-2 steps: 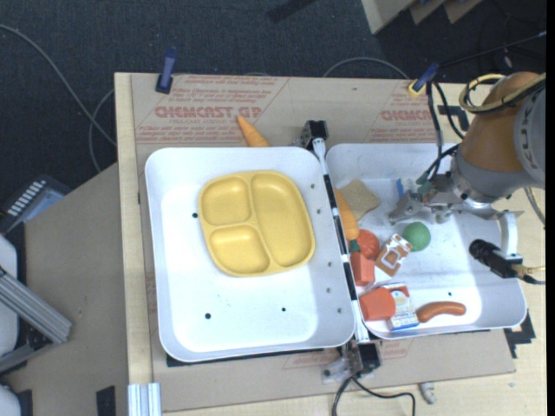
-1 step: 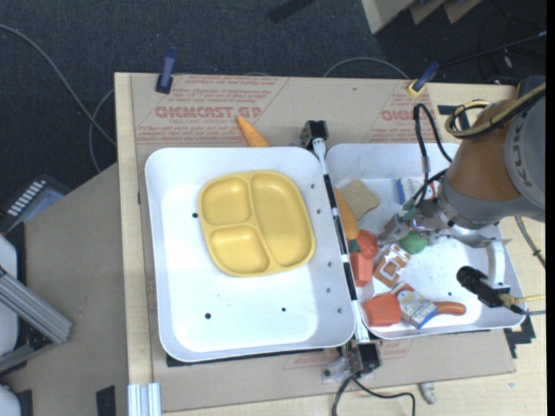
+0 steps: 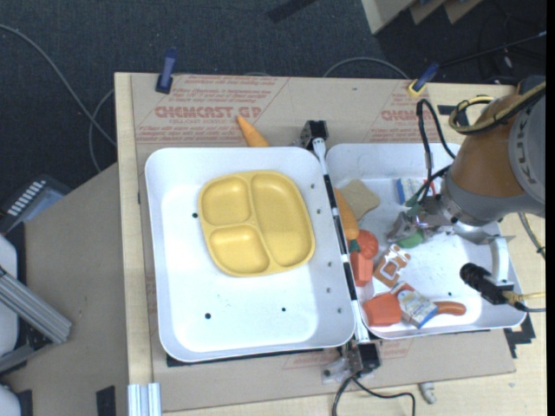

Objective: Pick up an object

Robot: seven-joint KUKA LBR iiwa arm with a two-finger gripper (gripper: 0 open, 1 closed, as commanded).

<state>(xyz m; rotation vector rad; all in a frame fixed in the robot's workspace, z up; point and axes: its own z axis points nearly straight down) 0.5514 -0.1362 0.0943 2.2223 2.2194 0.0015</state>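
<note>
My gripper [image 3: 414,225] hangs low in the right bin [image 3: 455,271], at the end of the grey arm with the orange band [image 3: 490,167]. Its tip is just above a small green object [image 3: 408,240]. Left of it lie a tan piece [image 3: 362,198], an orange carrot [image 3: 347,217] and two red-orange items [image 3: 364,254]. Below it are a small patterned card [image 3: 392,267], an orange-red lump [image 3: 383,308], a blue-and-yellow packet [image 3: 418,307] and a red sausage shape [image 3: 451,307]. A blue item [image 3: 406,189] sits behind the gripper.
The left bin [image 3: 178,315] holds a yellow divided plate [image 3: 257,222]. An orange carrot-like piece [image 3: 251,133] lies on the board behind the left bin. Blue clamps [image 3: 165,70] [image 3: 422,79] sit at the board's far edge. Black cables [image 3: 427,141] hang by the arm.
</note>
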